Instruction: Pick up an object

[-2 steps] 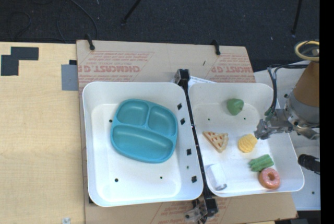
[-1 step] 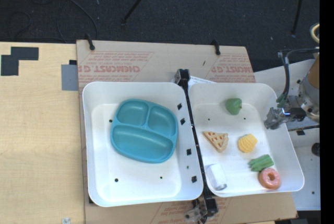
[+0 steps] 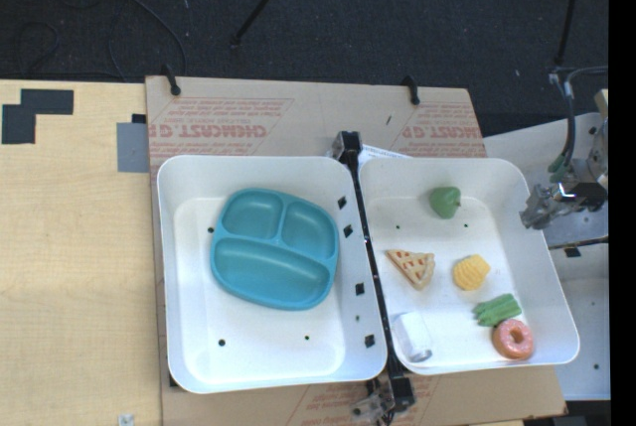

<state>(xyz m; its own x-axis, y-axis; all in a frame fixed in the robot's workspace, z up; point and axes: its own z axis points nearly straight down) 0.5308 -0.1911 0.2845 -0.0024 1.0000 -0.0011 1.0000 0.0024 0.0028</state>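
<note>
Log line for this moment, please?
stage: pre-grasp | gripper: beside right bin's far right rim | nothing lifted | right bin: pepper, waffle, corn, donut | left bin: teal plate

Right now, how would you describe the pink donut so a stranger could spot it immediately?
Look in the right-hand white bin, then down to its near right corner. There lies the donut, a pink ring with a hole, just below the green bean pod; nothing else there is ring-shaped.

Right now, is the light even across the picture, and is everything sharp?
In the camera view, light is bright and even over both white bins, the blue plate casting barely a soft shadow; the dark floor above stays dim; small toys like the donut look slightly soft.
</note>
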